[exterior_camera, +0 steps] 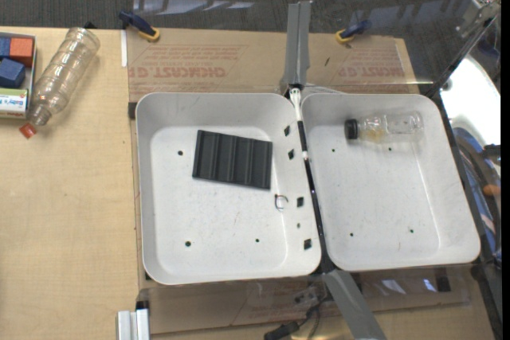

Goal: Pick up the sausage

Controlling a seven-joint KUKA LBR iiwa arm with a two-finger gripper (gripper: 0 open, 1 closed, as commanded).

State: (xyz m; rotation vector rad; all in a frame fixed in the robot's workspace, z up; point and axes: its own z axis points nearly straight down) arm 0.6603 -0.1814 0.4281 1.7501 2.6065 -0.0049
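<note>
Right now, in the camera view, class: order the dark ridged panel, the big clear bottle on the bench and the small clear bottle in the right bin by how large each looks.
1. Dark ridged panel
2. Big clear bottle, close behind the panel
3. Small clear bottle

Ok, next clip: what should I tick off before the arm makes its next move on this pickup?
1. Target found in a bin: not ok. The left bin holds a dark ribbed panel and a small wire loop; the right bin holds a small clear bottle.
2. Anything hidden under the panel: cannot tell.
3. Bins seated side by side: ok.
4. Bench clutter kept off the bins: ok. The large plastic bottle and the box of blocks lie apart, to the left.
5. Small bottle's position: ok, on its side near the right bin's far wall.
</note>
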